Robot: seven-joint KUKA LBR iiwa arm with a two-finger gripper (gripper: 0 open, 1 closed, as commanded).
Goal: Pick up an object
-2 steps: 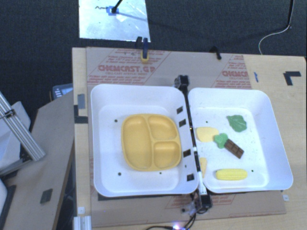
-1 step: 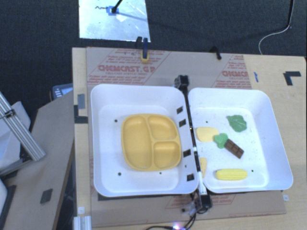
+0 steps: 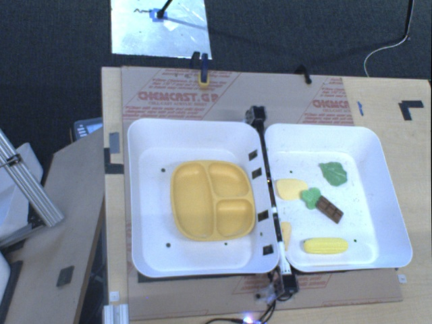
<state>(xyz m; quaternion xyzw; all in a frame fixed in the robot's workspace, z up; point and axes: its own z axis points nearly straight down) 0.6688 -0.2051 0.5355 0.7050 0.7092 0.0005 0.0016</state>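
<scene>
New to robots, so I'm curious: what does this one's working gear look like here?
Two shallow white bins side by side on a tan board with red lettering; black clips line their join; a white cable loops over the dark floor.

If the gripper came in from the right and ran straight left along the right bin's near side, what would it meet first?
Likely the yellow corn cob, lying flat there, provided it clears the right bin's wall.

Lab test bench: 2 white bins clamped on protective-film sheet (toy food), cables, dark carpet.
</scene>
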